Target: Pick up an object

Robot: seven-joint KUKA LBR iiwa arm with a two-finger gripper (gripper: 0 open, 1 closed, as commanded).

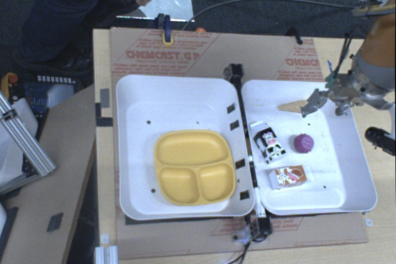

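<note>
The right bin (346,195) holds a tan cone-shaped piece (289,107), a black-and-white cow-patterned carton (269,143), a small purple ball-like object (303,143) and a brown snack packet (288,177). My gripper (326,104) hovers over the upper right part of this bin, just right of the tan cone. Its two grey fingers (311,103) are spread apart with nothing between them. The purple object lies below and slightly left of the gripper.
The left bin (133,133) contains a yellow three-compartment tray (194,167). A black clamp (235,73) sits at the top of the seam between bins. A person stands beyond the bench at top left. A blue-yellow clip (166,29) holds the board's far edge.
</note>
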